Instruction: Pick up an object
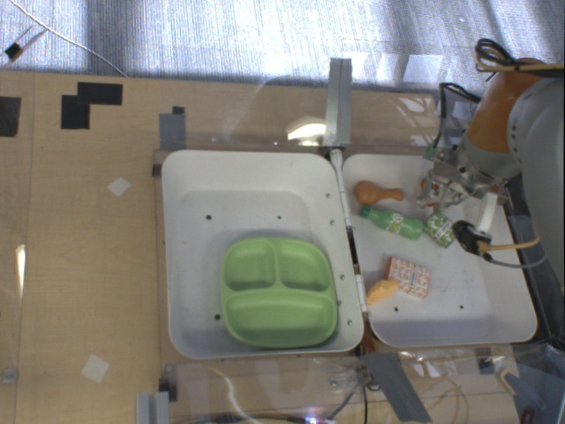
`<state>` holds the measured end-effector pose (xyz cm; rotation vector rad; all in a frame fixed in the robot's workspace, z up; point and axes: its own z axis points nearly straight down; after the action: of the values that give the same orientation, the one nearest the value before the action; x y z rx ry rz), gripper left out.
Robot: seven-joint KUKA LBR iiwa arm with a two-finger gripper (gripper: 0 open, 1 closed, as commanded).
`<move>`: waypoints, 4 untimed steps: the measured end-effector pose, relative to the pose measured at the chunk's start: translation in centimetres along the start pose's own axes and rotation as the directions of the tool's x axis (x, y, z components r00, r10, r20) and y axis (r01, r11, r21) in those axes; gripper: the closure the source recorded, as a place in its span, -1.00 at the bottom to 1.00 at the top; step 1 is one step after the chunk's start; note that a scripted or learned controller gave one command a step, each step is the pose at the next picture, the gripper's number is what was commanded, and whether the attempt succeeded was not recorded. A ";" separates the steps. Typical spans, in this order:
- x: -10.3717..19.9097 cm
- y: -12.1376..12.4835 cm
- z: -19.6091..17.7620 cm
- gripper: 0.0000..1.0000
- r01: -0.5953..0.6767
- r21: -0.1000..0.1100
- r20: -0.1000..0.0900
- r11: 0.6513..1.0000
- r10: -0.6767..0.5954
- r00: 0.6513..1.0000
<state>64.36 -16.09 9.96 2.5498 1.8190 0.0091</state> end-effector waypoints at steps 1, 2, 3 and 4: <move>0.0 0.0 0.0 -1.00 0.002 0.000 0.000 1.000 -0.002 1.000; 0.2 0.2 -1.2 1.00 0.009 -0.005 0.000 1.000 -0.009 1.000; 0.8 -1.8 1.1 1.00 -0.561 0.004 0.001 0.828 0.561 0.828; 5.4 -8.6 0.9 1.00 -0.519 0.006 -0.004 0.855 0.519 0.855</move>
<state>57.96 -8.22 8.98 2.9540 1.0682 0.0157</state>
